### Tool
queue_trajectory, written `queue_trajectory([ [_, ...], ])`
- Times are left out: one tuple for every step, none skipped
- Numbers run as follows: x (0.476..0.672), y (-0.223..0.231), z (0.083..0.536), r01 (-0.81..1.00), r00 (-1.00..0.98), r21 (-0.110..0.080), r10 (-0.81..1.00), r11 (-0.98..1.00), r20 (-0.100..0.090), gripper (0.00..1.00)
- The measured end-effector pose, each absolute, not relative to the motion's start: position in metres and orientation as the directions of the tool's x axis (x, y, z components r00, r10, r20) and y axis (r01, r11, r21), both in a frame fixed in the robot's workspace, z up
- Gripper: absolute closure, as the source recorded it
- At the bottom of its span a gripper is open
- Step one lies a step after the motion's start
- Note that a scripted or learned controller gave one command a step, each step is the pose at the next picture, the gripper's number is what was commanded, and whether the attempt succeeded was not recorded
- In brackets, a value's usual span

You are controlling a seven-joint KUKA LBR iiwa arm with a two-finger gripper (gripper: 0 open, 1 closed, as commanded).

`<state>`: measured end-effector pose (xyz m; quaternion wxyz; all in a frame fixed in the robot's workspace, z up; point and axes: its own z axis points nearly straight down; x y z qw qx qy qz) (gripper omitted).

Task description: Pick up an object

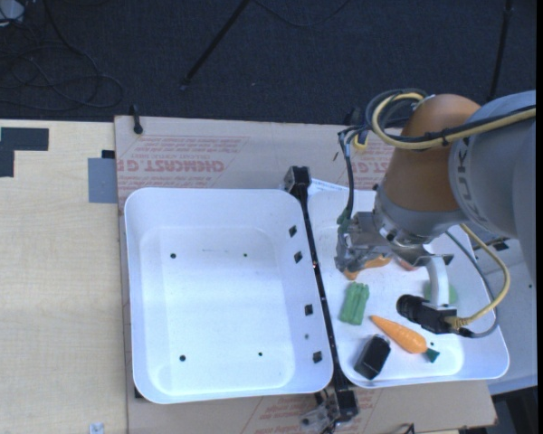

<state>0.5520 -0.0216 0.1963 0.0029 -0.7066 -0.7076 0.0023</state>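
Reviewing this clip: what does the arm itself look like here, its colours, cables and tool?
The arm is grey with a rounded orange band above the wrist. Yellow and black cables loop over the band, and another yellow cable trails below the wrist. The tool is dark grey metal.

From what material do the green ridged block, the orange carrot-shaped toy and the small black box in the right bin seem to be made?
The green ridged block looks like moulded plastic, matte, with grooves along it. The orange carrot-shaped toy seems to be smooth plastic or rubber, with even colour and a green tip. The small black box looks like hard plastic with a faint sheen; the picture is too coarse to be certain.
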Motion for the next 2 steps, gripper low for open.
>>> queue_trajectory([
  [0.564, 0.026, 0.337, 1.0, -0.006, 0.014, 1.0, 0.006, 0.003, 1.0],
  [0.481, 0.003, 0.295, 1.0, 0.003, -0.011, 1.0, -0.003, 0.0, 1.0],
])
